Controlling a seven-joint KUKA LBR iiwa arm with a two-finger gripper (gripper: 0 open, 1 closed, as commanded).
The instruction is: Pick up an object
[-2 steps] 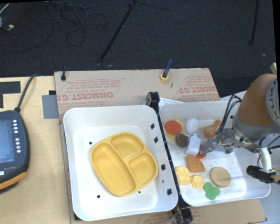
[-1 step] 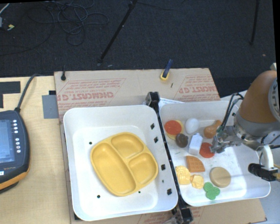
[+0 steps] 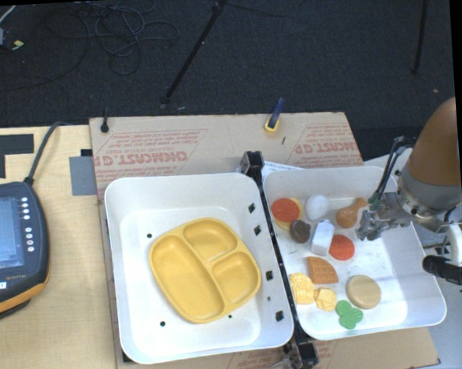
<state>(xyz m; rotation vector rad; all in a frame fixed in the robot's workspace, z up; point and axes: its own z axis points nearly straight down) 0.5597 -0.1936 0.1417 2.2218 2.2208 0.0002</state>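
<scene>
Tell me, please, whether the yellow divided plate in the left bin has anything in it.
Empty. The yellow divided plate lies flat in the left bin, and all three compartments show bare yellow.

Robotics lab; teach pendant (image 3: 10, 238); loose floor cables (image 3: 125, 29); cardboard-lined bench (image 3: 212, 145)

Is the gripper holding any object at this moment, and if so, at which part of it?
Nothing shows between the fingers. The gripper sits over the right bin, beside the small brown piece; whether it touches cannot be told.
</scene>
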